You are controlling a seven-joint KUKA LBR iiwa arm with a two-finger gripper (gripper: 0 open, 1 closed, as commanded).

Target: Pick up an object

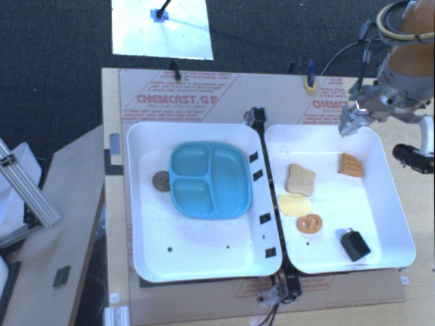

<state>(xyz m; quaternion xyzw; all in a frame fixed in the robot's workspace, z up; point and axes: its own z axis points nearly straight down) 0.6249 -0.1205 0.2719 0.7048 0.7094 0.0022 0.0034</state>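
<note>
Black block [355,244] nearest | end effector [351,122] above bin rim, opening unclear, holds nothing visible

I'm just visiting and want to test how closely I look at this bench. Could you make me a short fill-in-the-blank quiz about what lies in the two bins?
1. The blue divided plate lies in the ____ bin.
2. The small brown round disc sits in the same bin, right beside the ____.
3. The black block lies in the right bin, near its ____ right corner.
4. The pretzel lies just below the ____ slice.

Missing words: left; plate; lower; yellow
</note>
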